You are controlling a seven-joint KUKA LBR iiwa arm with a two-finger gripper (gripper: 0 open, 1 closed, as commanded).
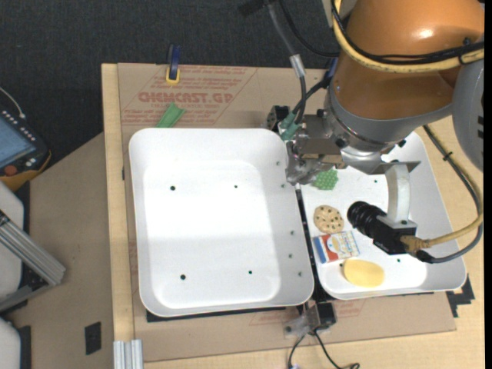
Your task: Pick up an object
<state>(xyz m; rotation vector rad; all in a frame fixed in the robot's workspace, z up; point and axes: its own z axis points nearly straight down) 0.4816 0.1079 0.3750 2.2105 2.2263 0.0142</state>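
My gripper point(306, 172) hangs low over the near-left corner of the right bin point(430, 206), close to the wall shared with the left bin. A green knobbly object point(329, 180) lies right beside it, partly hidden under the gripper body; whether it is held is hidden. Closer to the front of the right bin lie a round speckled cookie point(328, 218), a small red, white and blue packet point(338, 246) and a yellow oval object point(363, 273). The arm's large orange band covers the back of the right bin.
The left bin point(154, 229) stands beside the right one on a cardboard sheet. A green strip point(169, 115) and a blue and yellow clip point(174, 68) sit on the cardboard behind the left bin. Cables hang from the arm above the bins.
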